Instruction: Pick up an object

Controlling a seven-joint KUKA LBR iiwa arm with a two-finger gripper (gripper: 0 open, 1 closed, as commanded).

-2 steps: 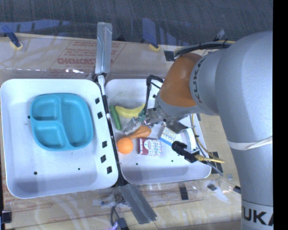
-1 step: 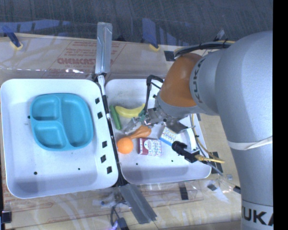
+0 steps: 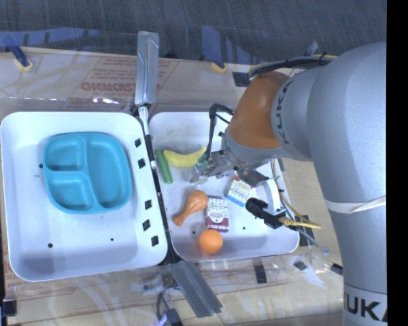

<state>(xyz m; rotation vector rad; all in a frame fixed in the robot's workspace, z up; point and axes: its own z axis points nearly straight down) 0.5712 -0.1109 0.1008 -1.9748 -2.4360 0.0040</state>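
A dark ribbed floor (image 3: 88, 2) runs along the top of the scene, and below it the table (image 3: 68, 73) lies under a clear plastic sheet printed with faint red lettering. The left white bin (image 3: 27, 250) holds a blue divided plate (image 3: 87, 172) near its upper middle. A grey metal strip (image 3: 146, 66) stands at the joint between the bins. In the right white bin (image 3: 190, 124) a green stick-shaped toy (image 3: 164, 166) lies just beside a yellow banana (image 3: 183, 157); lower down sit a toy drumstick (image 3: 190, 207), a small red and white carton (image 3: 217, 214) and an orange ball (image 3: 211, 242). The gripper (image 3: 205, 170) hangs just right of the banana's tip; I cannot tell how its fingers stand. A blue and white packet (image 3: 239, 193) lies beneath the grey arm (image 3: 340, 114).
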